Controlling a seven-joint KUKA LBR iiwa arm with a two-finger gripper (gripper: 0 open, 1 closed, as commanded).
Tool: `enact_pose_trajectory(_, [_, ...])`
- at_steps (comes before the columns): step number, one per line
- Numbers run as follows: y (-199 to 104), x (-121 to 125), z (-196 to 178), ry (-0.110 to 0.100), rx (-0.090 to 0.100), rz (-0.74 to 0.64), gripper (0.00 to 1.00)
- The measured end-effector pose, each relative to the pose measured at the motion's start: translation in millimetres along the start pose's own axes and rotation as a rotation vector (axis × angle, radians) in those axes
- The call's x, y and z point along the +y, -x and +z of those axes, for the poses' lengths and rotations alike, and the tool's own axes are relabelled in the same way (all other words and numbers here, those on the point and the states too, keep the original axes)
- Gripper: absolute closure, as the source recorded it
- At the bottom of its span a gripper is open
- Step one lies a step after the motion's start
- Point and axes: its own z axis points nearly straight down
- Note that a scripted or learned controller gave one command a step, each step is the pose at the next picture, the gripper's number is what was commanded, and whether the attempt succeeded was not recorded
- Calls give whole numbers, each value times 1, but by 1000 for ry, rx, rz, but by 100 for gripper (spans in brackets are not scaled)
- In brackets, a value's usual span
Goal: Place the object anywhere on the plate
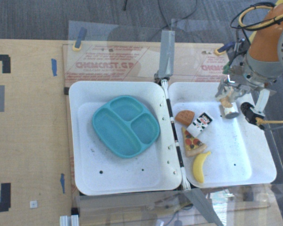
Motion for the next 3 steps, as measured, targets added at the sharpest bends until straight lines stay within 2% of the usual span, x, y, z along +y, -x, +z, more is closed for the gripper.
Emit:
enact_pose_trajectory(1, [-108, -24, -6, -1, 1, -189, 100])
enact_pose_trajectory(2, [-178, -30, -4, 2, 1, -673, 100])
enact_pose_trajectory(3, [-241, -45, 19, 1, 1, -815, 100])
